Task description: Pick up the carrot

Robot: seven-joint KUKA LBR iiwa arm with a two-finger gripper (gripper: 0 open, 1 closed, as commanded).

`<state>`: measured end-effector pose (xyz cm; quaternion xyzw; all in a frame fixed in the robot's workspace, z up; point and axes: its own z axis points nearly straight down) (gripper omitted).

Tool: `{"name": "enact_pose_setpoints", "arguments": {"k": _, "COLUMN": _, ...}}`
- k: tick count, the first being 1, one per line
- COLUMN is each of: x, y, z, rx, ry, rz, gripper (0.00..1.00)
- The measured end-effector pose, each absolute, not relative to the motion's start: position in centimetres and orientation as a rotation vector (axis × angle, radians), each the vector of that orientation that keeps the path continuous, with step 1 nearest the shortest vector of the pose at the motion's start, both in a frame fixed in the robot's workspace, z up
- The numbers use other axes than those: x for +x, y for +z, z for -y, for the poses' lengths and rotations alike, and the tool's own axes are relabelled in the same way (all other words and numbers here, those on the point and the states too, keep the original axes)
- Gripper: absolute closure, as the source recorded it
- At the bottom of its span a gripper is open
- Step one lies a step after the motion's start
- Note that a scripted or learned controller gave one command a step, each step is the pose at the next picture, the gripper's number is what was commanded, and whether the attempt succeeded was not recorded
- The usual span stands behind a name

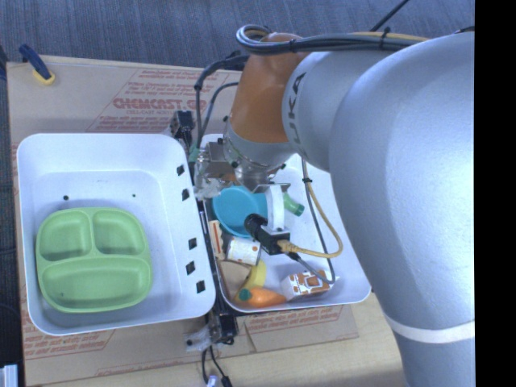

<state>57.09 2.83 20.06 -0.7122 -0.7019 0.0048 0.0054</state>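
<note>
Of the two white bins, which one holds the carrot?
The right bin, under the arm. The carrot lies at its near edge beside a banana. The left bin holds a green divided plate.

Blue-grey carpet [121, 10] covers the floor. Printed cardboard [137, 95] lies flat under the bins; a black cable [403, 2] crosses top right.

Lighting's bright and pretty even, coming from overhead. The white bins [105, 156] are nearly blown out, with soft shadows along their inner walls. The big grey arm [403, 176] has a smooth sheen and looks soft, being so close to the lens. Overall the picture is low-res and slightly blurry, so small stuff looks mushy.
</note>
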Motion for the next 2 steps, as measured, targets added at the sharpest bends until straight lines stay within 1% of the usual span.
{"name": "enact_pose_setpoints", "arguments": {"k": 1, "x": 52.8, "y": 20.8, "z": 2.7, "rx": -1.692, "ry": 0.013, "rz": 2.639, "gripper": 1.00}}
{"name": "enact_pose_setpoints", "arguments": {"k": 2, "x": 56.3, "y": 15.3, "z": 10.2, "rx": -1.206, "ry": 0.012, "rz": 2.893, "gripper": 1.00}}
